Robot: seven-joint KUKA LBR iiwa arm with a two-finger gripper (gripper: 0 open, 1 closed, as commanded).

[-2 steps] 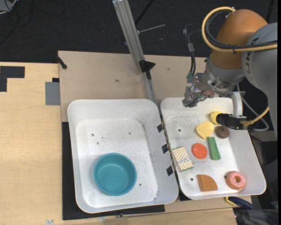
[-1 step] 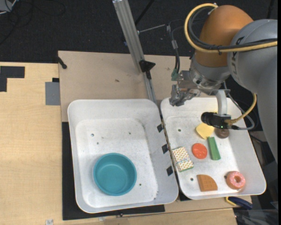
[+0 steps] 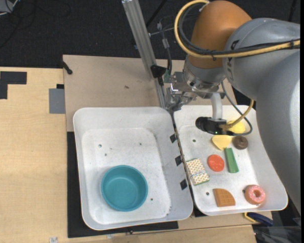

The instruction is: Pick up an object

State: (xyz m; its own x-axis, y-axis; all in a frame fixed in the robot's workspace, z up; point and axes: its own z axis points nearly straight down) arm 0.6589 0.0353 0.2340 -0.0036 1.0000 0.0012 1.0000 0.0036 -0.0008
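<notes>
While it hangs bent, the arm (image 3: 263, 44) overhangs the right bin (image 3: 258, 166).

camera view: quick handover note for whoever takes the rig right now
Gripper: above the bins' far edge, near the divide; nothing seen held.
Left bin: bowl.
Right bin: wedge, red disc, green stick, cracker, toast, pink donut, brown donut.
Done: nothing lifted.
Left: grasp one thing and lift it.

Teal bowl (image 3: 124, 187) in 1st bin (image 3: 88, 135), donut (image 3: 254, 194) & cracker (image 3: 197, 171) in 2nd bin (image 3: 190, 131)
</notes>
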